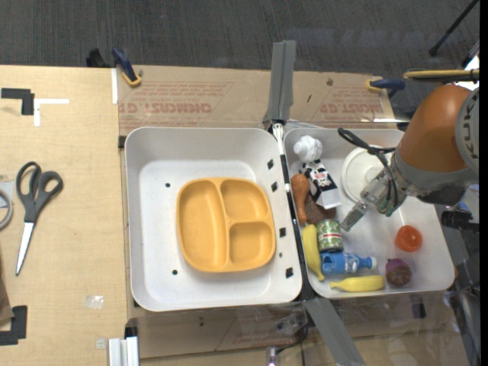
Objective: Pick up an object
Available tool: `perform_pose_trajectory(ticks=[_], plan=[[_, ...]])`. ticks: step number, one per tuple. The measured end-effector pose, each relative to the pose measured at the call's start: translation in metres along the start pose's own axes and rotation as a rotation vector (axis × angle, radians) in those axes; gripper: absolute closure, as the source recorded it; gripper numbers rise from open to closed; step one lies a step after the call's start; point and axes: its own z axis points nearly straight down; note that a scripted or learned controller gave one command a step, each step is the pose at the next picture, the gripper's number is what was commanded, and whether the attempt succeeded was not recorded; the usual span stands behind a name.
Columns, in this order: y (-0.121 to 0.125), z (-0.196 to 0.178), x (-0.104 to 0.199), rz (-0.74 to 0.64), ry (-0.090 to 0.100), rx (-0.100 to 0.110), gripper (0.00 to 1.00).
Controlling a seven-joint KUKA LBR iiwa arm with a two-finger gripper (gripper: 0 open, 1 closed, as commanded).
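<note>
Tin can (329, 235): green-labelled, short and upright, pale lid facing up — the likeliest pick, since the gripper (352, 218) hangs just to its right.
Handling: I judge it stiff and smooth-walled, moderately weighty for its size; it should not crush, but a curved metal side can slip if pinched off-centre.
Where to grip: across the round body, fingers on opposite sides of the label, low enough to clear the lid's rim.
Looks: green band with dark print, silvery top, standing among crowded neighbours.
Place: in the right bin (431, 269), near that bin's left wall, roughly midway along it.
Gripper: slim grey tip slanting down-left toward the can; how far apart its fingers stand I cannot tell, and nothing shows between them.
Left of can: a banana (310, 252) lies along the bin's left wall, touching or nearly so — little room for a finger on that side.
Below can: a blue bottle (345, 264) lies on its side just beside it, and a second yellow banana (358, 284) lies beyond that.
Above can: a brown carrot-like piece (302, 197) and a small black-and-white toy (323, 181).
Right of can: an orange ball (408, 239) and a dark purple fruit (397, 272), well apart.
Behind gripper: a white bowl (360, 175).
Left bin (145, 204): holds a yellow divided tray (226, 224).
</note>
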Motion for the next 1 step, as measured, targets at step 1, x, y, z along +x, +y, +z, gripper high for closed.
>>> perform_pose_trajectory(ticks=[1], plan=[[-0.0513, -0.0004, -0.0544, 0.045, 0.0, 0.003, 0.0]])
